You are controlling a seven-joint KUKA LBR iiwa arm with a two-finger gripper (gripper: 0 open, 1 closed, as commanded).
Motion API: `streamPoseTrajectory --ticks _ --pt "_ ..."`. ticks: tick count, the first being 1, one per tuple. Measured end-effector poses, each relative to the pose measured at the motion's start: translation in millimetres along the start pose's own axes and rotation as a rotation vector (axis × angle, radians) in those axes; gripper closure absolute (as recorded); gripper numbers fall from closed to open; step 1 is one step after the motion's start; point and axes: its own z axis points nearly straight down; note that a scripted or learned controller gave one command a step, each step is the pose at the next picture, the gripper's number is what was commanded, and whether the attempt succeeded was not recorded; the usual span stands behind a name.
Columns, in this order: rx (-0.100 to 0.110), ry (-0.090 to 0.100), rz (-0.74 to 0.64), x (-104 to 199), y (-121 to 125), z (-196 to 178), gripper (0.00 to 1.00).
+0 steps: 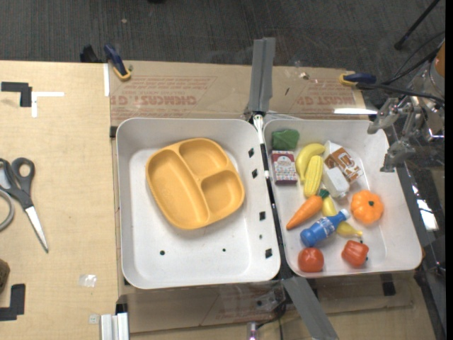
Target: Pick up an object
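Camera view: the end effector (pixel 396 137) is seen at the right bin's (pixel 407 211) far right rim, above the toys; whether it is apart or together cannot be told. A carrot (pixel 306 212), pumpkin (pixel 367 207), blue bottle (pixel 323 229), tomato (pixel 311 259) and corn cob (pixel 313 176) are gathered in that bin. A yellow divided plate (pixel 195 183) is held by the left bin (pixel 141 261).

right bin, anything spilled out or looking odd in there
Nothing stands out. The toy food lies jumbled but all inside the right bin: carrot, blue bottle, pumpkin, tomato. The yellow divided plate sits flat in the left bin.
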Motion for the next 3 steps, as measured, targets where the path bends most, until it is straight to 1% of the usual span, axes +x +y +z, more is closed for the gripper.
streamPoseTrajectory --ticks 1,2,3 --pt "0.0 0.0 -0.006 -11 40 111 0.0" --pt "-0.001 -0.001 0.068 -25 46 156 0.0" --pt "0.0 0.0 0.075 20 105 156 0.0"
